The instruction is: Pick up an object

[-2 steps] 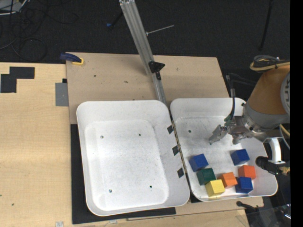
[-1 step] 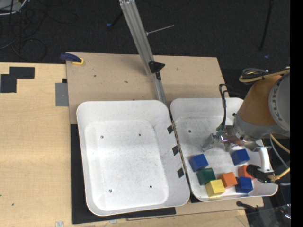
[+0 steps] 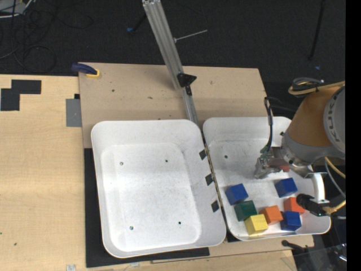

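White right bin (image 3: 242, 134) holds all the blocks along its near edge. Gripper (image 3: 266, 168) hangs low above that bin's bare floor, beyond the blue block (image 3: 236, 193); carries nothing. Step: approach. Next: shift toward a block and descend over it.

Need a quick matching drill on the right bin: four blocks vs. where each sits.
Things:
1. yellow cube
2. dark green cube
3. orange cube
4. blue cube nearest the divider

Places:
A. farthest toward the left bin, just above the green one
B. near the front rim, below the green one
C. between the blue one at the divider and the yellow one
D. right of the yellow one, left of the blue cube at the front right

Pairs: 1-B, 2-C, 3-D, 4-A
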`<state>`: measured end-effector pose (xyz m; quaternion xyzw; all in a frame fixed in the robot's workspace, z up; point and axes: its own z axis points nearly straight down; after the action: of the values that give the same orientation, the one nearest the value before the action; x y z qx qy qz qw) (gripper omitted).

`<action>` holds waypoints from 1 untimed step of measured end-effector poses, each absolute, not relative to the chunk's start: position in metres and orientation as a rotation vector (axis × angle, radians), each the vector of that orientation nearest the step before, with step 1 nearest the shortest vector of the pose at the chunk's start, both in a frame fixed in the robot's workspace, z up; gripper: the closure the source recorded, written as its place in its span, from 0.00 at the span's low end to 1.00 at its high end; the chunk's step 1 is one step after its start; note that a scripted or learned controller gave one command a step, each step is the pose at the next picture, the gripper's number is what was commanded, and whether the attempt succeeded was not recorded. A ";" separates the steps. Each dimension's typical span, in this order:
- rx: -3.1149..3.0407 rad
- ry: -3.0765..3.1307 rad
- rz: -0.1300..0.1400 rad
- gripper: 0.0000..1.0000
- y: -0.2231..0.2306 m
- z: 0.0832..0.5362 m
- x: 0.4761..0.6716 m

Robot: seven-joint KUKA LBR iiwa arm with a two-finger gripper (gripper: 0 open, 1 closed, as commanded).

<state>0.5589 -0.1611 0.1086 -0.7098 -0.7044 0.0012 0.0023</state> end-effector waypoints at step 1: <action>-2.228 -2.218 -0.003 1.00 -0.165 0.172 0.558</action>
<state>0.5582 -0.1652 0.1715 -0.7087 -0.7055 -0.0009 -0.0013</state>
